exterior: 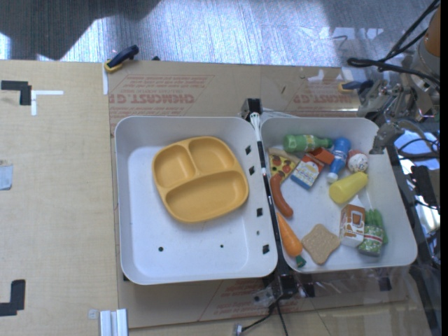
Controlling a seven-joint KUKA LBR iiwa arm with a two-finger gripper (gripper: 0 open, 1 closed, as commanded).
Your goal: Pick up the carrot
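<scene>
The carrot lies in the right bin against its left wall — long axis along the wall, green end nearest the camera, bread just beside. Gripper above the far right rim; grip state unclear.

a: how many bins?
b: two white bins, one yellow plate.
a: and food?
b: one carrot, one sausage, one green bottle, one cracker.
</scene>
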